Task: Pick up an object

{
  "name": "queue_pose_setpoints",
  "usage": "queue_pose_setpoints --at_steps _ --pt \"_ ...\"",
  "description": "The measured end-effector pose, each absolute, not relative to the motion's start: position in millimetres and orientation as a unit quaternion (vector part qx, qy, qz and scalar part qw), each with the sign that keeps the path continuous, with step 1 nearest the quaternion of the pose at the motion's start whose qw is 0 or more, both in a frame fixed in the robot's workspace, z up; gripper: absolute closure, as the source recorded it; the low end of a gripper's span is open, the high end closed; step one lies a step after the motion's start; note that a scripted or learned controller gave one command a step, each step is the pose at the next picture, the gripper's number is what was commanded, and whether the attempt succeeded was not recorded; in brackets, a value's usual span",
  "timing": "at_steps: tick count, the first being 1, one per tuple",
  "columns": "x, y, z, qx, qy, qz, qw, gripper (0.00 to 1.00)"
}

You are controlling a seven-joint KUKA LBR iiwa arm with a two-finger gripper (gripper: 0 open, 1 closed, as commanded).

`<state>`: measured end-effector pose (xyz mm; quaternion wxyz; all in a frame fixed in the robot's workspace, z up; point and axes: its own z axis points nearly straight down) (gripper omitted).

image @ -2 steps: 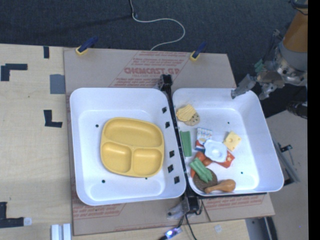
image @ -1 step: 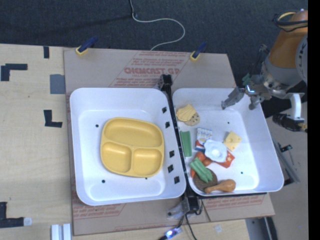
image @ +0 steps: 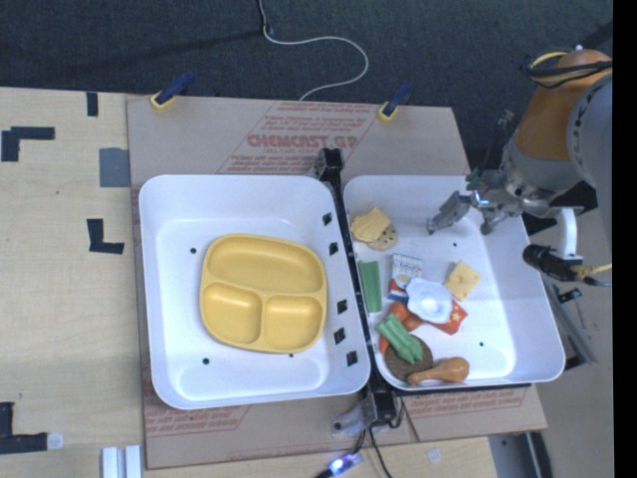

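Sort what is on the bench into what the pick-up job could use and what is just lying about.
For the job: gripper; right bin with cookie, green stick, yellow block, brown drumstick.

Lying about: yellow divided plate in left bin; white cable; blue clamps.

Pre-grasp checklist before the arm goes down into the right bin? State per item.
1. Gripper over the right bin, not the left bin: ok, it sits over the upper part.
2. Nothing between the fingers: ok, they stand apart with nothing between them.
3. Target below the gripper: not ok, bare bin floor there; nearest are the yellow cookie to its left and the yellow cheese wedge below.
4. Isolated target available: ok, the cheese wedge lies apart from the pile.
5. Pile at the lower left of the right bin (green vegetable, brown drumstick): not ok, items overlap.
6. Height above the bin floor: cannot tell.
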<state>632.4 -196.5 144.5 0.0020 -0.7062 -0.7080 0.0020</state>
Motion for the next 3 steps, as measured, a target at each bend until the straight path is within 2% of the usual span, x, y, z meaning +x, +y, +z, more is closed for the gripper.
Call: queue_pose_setpoints --at_steps 1,2,3 --pt "631.0 -194.6 89.9 -0.706 -0.708 0.0023 0.002 0.0" --pt "633.0 -194.1 104.0 -0.706 -0.709 0.0007 0.0 1.0" --pt "644.0 -192.7 154.7 -0.707 -0.708 -0.0011 -0.002 1.0"
